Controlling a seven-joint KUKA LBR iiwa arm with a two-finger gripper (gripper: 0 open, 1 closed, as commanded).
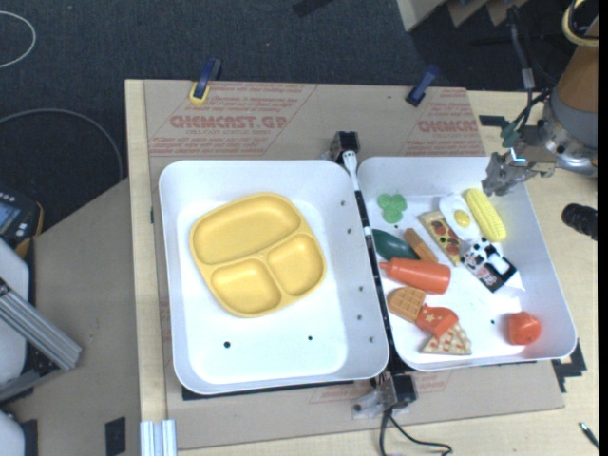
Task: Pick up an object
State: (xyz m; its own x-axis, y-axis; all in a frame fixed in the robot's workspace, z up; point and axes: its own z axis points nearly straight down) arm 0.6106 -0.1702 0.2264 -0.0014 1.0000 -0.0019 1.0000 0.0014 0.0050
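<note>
The right bin (pixel 538 247) holds several toy foods: a corn cob (pixel 485 214), a fried egg (pixel 460 218), a green piece (pixel 390 203), a dark green pepper (pixel 388 243), an orange carrot (pixel 416 273), a waffle (pixel 407 303), a pizza slice (pixel 448 340), a red tomato (pixel 522 328) and a black-and-white block (pixel 488 261). My gripper (pixel 503 176) hangs over the bin's far right corner, just above and right of the corn cob. Nothing shows between its fingers.
The left bin (pixel 180 255) carries a yellow three-compartment plate (pixel 255 253). Clamps (pixel 200 84) sit on the cardboard's far edge. A black latch (pixel 346 146) stands between the bins at the back. The arm (pixel 570 112) enters from the upper right.
</note>
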